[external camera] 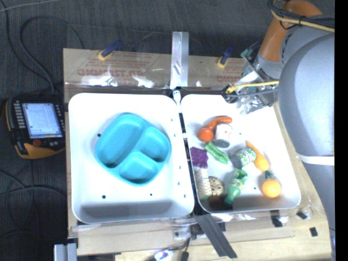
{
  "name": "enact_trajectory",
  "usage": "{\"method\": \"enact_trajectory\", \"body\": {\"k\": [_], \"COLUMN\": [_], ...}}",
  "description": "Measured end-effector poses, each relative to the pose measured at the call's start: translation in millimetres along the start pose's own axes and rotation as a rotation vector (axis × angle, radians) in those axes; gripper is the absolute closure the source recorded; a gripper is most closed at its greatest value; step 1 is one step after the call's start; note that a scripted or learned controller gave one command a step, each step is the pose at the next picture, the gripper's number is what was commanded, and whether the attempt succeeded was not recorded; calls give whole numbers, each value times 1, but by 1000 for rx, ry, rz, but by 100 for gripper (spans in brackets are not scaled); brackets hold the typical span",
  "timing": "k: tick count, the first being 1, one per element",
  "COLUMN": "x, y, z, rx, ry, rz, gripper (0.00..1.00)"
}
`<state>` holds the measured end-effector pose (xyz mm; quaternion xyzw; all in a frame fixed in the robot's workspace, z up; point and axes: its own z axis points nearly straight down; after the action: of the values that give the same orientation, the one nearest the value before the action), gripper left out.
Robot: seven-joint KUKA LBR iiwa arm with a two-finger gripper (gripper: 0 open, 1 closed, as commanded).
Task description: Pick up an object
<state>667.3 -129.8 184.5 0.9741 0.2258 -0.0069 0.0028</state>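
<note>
two white bins are sitting side by side; the right bin [283,145] is crowding toy food together as pickable choices, an orange [271,187] lying near its right corner. the gripper [251,94] is hovering over the far rim, its grip impossible to tell.

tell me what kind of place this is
Likely a robotics lab bench for pick-and-place trials: two white bins, one holding a blue divided tray and the other toy food, plus a teach pendant.

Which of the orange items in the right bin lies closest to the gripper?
The orange piece at the top of the right bin, beside the small can, lies nearest the gripper. The carrot and round orange fruit lie farther down.
</note>
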Motion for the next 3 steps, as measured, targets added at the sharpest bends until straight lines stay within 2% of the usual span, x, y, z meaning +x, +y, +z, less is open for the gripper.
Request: {"method": "enact_trajectory", "body": {"k": [1,2,3], "x": [0,-15,-15], "y": [0,-36,-37], "z": [0,-3,-8], "rx": [0,8,15], "ry": [0,8,3], "rz": [0,239,232], "gripper": [0,0,100]}}
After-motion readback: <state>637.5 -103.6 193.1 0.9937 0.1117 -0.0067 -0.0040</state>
